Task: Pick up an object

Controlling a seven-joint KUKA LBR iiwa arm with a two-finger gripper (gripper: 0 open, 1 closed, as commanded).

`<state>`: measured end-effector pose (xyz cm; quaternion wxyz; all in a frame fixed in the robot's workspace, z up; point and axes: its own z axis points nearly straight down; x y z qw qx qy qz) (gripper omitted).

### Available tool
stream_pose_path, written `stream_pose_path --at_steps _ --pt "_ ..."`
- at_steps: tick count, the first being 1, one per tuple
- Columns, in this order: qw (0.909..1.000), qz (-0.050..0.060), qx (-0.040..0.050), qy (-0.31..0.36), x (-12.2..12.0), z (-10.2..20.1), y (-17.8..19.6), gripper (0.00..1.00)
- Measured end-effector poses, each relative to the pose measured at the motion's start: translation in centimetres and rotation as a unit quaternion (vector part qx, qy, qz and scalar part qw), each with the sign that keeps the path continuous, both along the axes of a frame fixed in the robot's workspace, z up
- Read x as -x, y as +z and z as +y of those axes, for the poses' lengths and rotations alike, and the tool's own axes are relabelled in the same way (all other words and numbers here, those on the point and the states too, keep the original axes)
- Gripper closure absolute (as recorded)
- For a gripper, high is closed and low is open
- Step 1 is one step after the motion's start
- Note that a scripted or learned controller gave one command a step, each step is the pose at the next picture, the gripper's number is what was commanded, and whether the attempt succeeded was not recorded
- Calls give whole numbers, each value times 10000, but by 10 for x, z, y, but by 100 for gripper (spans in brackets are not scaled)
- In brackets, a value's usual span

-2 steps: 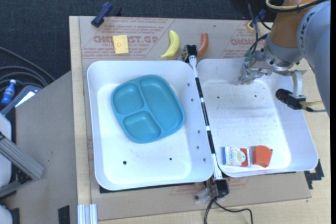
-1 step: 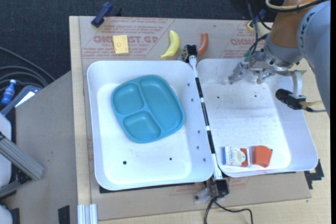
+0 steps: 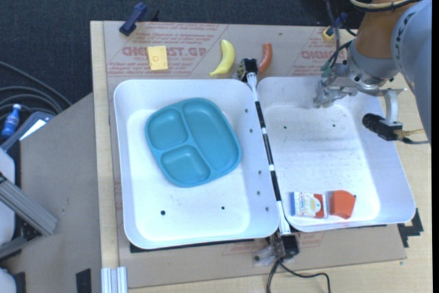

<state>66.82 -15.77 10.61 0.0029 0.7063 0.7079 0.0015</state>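
Observation:
A small carton [image 3: 322,205], white and blue with an orange end, lies on its side near the front edge of the right bin [image 3: 384,168]. A blue divided plate [image 3: 193,141] rests in the left bin [image 3: 137,202]. My gripper [image 3: 324,95] hangs over the far edge of the right bin, well behind the carton and apart from it. Nothing shows in its grasp. The grey arm with its orange band [image 3: 387,7] comes in from the upper right.
Behind the bins on the bench lie a yellow banana [image 3: 223,58], an orange-red sausage-shaped toy [image 3: 265,57] and a yellow square tag [image 3: 157,59]. A blue clamp [image 3: 132,18] sits at the bench's far left corner. A black divider strip [image 3: 264,141] runs between the bins.

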Motion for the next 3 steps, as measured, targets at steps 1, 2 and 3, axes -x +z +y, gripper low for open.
stream_pose_path --at_steps 1,2,3 --pt "10000 3 0 0 0 0 0 0" --pt "10000 -13 3 2 -1 0 10 100" --pt "10000 -10 4 1 0 0 10 0"
